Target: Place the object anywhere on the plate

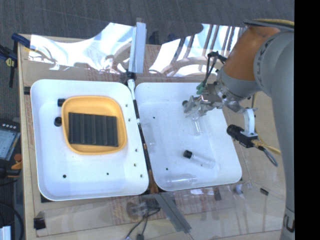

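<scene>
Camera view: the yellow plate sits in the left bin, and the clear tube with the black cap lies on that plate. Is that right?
Not quite. The yellow plate does sit in the left bin, but the camera view shows the clear tube with the black cap lying on the floor of the right bin, not on the plate.

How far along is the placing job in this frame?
Nothing is done: the yellow plate in the left bin carries only its dark ridged insert. The clear tube with a black cap lies in the right bin. The gripper hangs above that bin. Pickup and transfer remain.
</scene>
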Robot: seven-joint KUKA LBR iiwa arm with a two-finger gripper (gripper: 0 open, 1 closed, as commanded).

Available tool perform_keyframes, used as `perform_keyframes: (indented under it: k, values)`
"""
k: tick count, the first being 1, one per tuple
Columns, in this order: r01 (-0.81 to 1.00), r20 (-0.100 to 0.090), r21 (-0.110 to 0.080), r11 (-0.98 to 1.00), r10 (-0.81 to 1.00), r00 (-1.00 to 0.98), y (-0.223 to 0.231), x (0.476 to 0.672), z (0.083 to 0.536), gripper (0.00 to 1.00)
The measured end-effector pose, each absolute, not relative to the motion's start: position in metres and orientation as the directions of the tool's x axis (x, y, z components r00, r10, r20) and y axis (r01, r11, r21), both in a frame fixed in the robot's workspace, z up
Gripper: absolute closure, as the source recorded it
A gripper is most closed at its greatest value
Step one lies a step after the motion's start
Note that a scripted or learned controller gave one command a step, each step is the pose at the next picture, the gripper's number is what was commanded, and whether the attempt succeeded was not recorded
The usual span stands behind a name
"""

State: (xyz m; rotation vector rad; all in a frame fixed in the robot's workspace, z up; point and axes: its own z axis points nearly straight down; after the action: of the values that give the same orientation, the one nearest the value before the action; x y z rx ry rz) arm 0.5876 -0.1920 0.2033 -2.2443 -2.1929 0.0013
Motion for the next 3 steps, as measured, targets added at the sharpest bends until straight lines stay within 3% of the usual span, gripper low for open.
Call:
perform_keyframes:
  k: [1,2,3]
  values:
    - [1.000,0.002,-0.003,-0.023,1.000,0.023,-0.192,0.588,0.203,0.00]
    - [0.979,0.002,-0.003,0.205,0.979,-0.205,-0.171,0.548,0.235,0.00]
    - [0.867,0.003,-0.003,0.498,0.867,-0.498,-0.174,0.515,0.229,0.00]
